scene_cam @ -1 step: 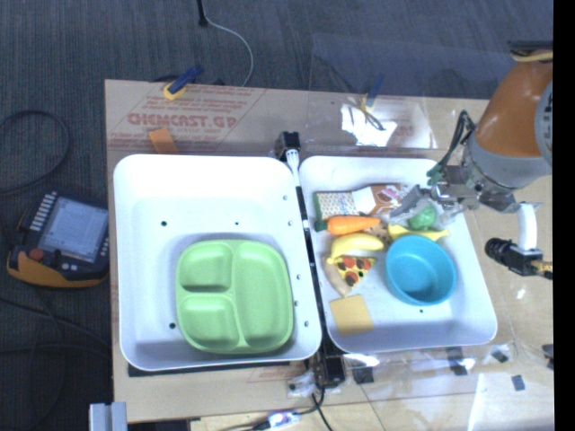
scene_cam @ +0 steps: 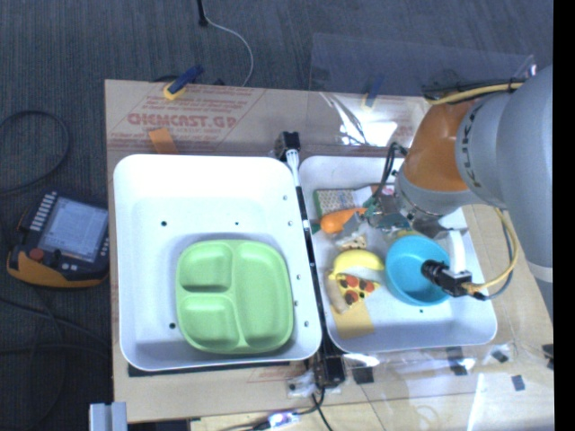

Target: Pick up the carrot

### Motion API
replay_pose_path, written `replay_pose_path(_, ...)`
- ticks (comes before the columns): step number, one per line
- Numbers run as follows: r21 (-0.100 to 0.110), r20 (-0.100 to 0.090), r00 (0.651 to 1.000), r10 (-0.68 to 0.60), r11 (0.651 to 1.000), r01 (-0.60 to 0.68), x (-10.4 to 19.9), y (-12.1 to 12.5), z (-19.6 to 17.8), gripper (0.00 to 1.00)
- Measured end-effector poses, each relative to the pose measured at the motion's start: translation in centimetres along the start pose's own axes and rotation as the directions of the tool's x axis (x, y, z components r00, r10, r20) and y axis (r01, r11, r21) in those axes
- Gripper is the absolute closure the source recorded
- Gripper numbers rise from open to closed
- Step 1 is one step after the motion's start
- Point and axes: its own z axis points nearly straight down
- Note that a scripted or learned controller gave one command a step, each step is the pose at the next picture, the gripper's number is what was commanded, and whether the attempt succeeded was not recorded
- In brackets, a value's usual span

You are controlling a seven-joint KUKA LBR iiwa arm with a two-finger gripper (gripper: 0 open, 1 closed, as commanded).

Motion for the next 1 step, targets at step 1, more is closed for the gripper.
replay_pose_path(1,0.002,0.002,0.963,0.271,0.963,-0.271,0.85,4.34,0.55,0.0)
